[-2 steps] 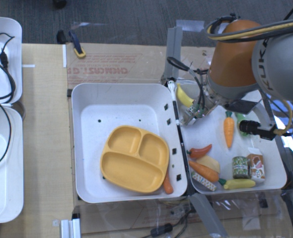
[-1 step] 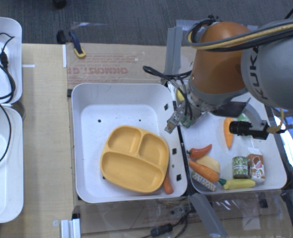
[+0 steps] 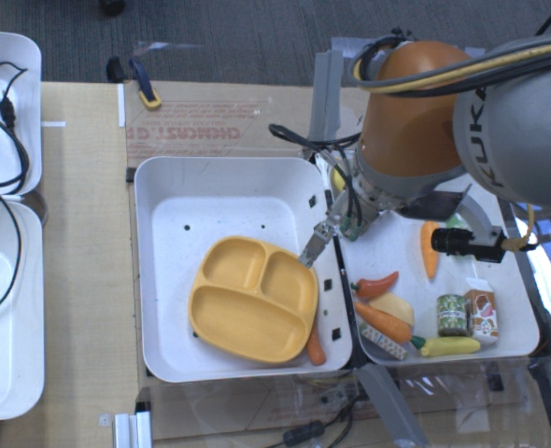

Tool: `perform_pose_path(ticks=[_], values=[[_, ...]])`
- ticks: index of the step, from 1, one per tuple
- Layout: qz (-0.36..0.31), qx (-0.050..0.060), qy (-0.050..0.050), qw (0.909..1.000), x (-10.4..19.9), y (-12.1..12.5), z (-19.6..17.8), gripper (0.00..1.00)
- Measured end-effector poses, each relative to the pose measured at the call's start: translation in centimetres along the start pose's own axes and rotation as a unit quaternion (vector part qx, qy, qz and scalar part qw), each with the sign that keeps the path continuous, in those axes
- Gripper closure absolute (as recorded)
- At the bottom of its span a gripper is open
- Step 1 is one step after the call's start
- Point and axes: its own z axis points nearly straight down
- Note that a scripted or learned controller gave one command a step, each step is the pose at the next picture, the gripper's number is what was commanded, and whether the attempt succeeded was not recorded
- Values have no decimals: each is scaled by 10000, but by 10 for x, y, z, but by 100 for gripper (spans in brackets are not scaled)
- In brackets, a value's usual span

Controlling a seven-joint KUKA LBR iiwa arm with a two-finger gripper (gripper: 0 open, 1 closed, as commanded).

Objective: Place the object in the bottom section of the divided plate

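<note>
"KUK" lettering on the grey arm [image 3: 514,129]; fingers [image 3: 315,247] over yellow divided plate [image 3: 254,299], their spread unclear.

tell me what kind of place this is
Probably a robotics lab or test bench, not a kitchen: a grey and orange robot arm reaches over two white bins, toy food fills one, and loose cables lie nearby.
</note>
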Motion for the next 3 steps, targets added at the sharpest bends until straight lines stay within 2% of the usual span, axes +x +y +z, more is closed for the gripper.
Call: perform_pose_path(ticks=[1,2,3], values=[[15,-1,-6,10000,-1,0,-9,100],[-162,10,8,9999,58,9,25,100],[-27,11,9,10000,99,14,97,100]])
